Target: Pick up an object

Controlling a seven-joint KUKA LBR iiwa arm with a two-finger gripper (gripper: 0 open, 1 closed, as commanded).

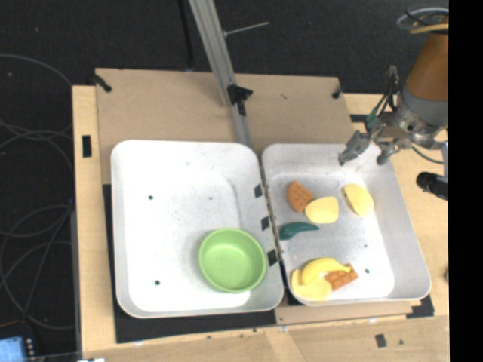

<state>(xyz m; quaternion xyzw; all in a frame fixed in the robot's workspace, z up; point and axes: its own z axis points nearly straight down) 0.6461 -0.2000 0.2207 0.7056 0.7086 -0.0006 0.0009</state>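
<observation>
Nothing is picked up yet: the end effector (367, 151) hangs released, fingers spread and bare, above the right bin's (404, 232) far edge, while the nearest yellow piece (358, 199) lies on that bin's floor, so the whole grasp remains.

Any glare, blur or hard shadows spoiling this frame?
Camera view: even, soft lighting, no hard shadows; the white bins look bright but keep their speckle; the gripper and small toys are slightly soft; the green bowl reads clearly.
</observation>
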